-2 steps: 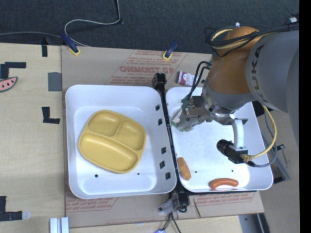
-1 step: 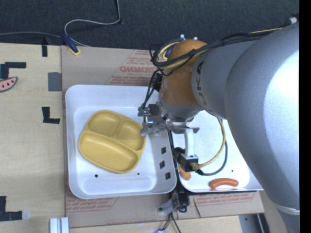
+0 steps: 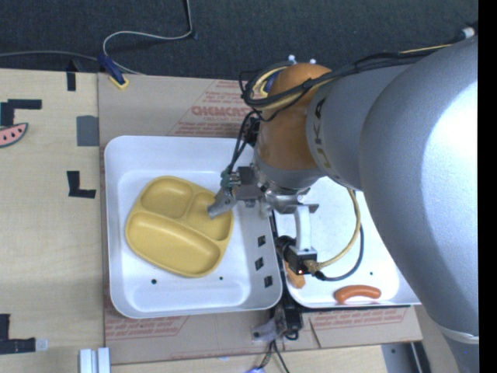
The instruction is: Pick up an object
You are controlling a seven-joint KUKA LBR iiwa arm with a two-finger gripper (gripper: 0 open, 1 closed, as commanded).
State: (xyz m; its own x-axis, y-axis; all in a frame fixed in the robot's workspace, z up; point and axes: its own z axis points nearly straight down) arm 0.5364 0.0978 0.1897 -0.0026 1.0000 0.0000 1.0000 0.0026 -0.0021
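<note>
We see the gripper at the three o'clock rim of the yellow divided plate in the left bin, placed to seize it; its grip state we cannot tell.

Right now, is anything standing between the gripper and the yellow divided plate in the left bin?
Nothing visible does. The gripper is already at the right rim of the yellow divided plate, which lies alone in the left bin. The orange sausage-shaped toy lies off in the right bin.
</note>
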